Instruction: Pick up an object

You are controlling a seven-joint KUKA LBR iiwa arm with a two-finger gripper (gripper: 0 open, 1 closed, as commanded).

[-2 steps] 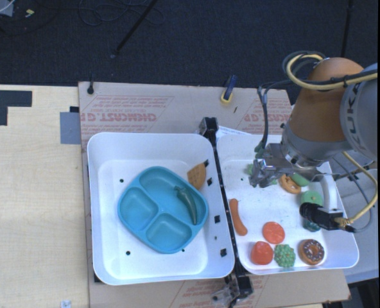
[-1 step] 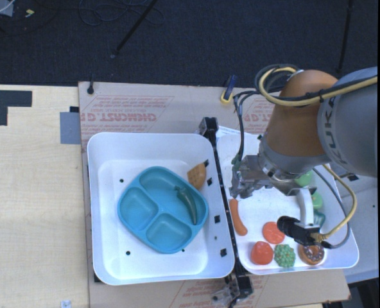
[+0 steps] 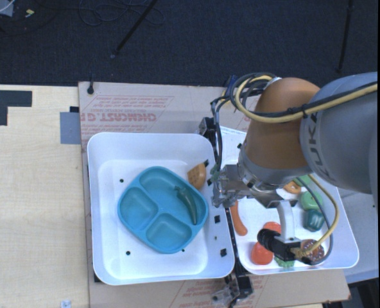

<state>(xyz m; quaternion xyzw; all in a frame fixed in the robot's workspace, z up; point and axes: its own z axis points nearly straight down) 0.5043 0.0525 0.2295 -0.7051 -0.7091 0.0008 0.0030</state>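
Here's the arm reaching in from the right, its orange band big and round over the back of the right bin, yellow and black cables looped across the top of it. The gripper is down low, right over the strip where the two bins meet. Is it apart or together? Cannot tell, because the wrist body sits on top of it from this angle, and nothing shows as held.

What's on offer? Just beside the gripper, on the left bin side, a small brown piece rests against that bin's right wall. Next to it lies a blue divided plate, tilted in the bin, with a thin green pod lying on its right edge.

In the right bin, an orange stick lies just below the gripper, near the left wall. Further toward the front there's a red piece. Off to the right are a teal piece and a green piece close together, and an orange ring peeks out from under the arm.

Both bins sit on a cardboard sheet with red print, and that rests on the pale wooden bench
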